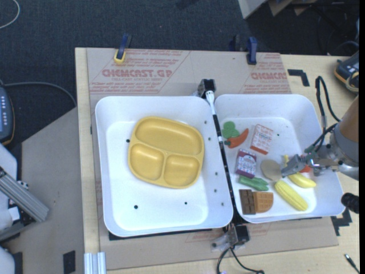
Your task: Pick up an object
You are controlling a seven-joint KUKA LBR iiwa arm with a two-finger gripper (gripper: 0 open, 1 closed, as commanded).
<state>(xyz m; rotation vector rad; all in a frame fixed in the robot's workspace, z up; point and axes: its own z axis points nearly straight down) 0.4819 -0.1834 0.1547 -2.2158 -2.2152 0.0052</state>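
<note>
The right bin (296,104) holds several toy foods. A green piece (230,129) lies next to an orange carrot (239,138). Nearby are a red-and-white packet (262,138), a purple packet (246,163) and a green pod (253,182). A brown waffle block (256,201) sits at the front, with a yellow corn cob (291,195), a yellow banana-like piece (302,180) and a grey round piece (270,168) around the middle. My gripper (296,165) is low in the right bin, just above the yellow piece and right of the grey one.
A yellow divided plate (166,152) lies in the left bin (114,198). A black bar (219,147) runs along the seam between the bins. The grey arm (349,144) comes in over the right bin's right rim. Clamps (120,55) hold the board at the back.
</note>
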